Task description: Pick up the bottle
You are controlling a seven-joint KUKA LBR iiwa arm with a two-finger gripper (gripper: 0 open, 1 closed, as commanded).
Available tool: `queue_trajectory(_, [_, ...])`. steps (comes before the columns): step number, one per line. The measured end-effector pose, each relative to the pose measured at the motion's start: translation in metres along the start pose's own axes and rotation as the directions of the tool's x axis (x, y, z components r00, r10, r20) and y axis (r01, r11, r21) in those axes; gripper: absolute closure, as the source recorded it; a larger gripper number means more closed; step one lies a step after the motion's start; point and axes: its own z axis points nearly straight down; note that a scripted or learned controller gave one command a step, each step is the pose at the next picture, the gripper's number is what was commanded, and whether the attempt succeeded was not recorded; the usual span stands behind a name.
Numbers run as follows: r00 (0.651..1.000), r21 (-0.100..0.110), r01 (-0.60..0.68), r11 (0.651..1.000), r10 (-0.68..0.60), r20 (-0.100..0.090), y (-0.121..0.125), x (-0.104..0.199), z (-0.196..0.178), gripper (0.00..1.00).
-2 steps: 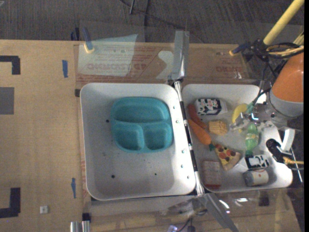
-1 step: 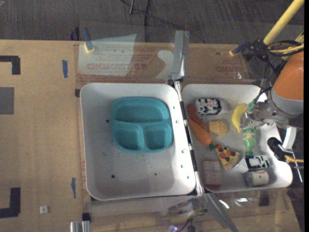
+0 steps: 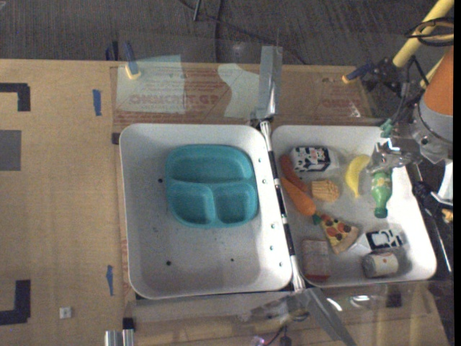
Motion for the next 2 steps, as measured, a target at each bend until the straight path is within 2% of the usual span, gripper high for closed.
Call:
queue_trajectory(1, [1.000, 0.000, 0.000, 1.000, 0.000, 0.000, 0.000, 0.000, 0.000, 0.00])
queue_trajectory(2, [0.952, -0.001, -0.307, 0.952, 0.307, 0.001, 0.059, -0.038, 0.007, 0.00])
